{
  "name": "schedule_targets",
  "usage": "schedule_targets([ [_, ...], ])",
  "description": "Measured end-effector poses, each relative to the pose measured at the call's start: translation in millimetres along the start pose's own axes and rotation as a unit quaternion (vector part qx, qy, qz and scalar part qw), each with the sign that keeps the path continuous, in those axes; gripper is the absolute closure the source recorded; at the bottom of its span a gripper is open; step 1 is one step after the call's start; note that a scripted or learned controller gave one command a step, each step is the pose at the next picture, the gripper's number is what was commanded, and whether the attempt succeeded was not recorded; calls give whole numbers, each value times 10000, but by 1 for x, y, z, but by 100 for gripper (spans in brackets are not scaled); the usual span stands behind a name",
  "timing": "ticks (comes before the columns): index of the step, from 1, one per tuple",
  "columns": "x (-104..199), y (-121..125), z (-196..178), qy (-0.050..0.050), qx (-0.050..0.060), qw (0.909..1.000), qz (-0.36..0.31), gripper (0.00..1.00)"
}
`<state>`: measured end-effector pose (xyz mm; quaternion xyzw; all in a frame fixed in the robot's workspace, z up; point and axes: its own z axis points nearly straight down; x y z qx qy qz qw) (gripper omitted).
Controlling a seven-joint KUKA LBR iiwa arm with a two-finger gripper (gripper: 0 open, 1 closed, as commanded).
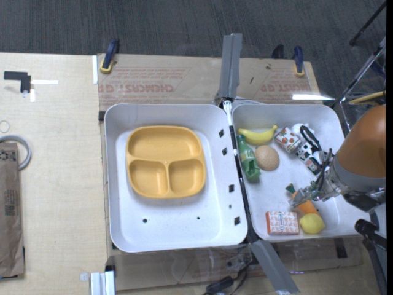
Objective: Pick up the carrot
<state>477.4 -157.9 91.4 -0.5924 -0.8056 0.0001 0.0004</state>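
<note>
The carrot [307, 206] is a small orange piece with a greenish end, lying in the lower right part of the right bin [270, 192]. My gripper [309, 193] hangs directly over it, reaching in from the right, and its tip overlaps the carrot's upper end. The arm's orange band and grey wrist cover the bin's right edge. Whether the carrot is between the gripper's tips is hidden by the gripper body.
Close by the carrot are a yellow lemon [312, 224] and a pink box [282, 222]. Farther back lie a banana [258, 134], a green item [249, 162], a brown round item [267, 158] and small packages [287, 140]. The left bin holds a yellow divided plate [166, 161].
</note>
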Motion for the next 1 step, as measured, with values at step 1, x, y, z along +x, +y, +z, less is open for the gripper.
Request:
schedule_targets([
  [1, 29, 10, -116, -9, 1, 9974, 718, 100],
])
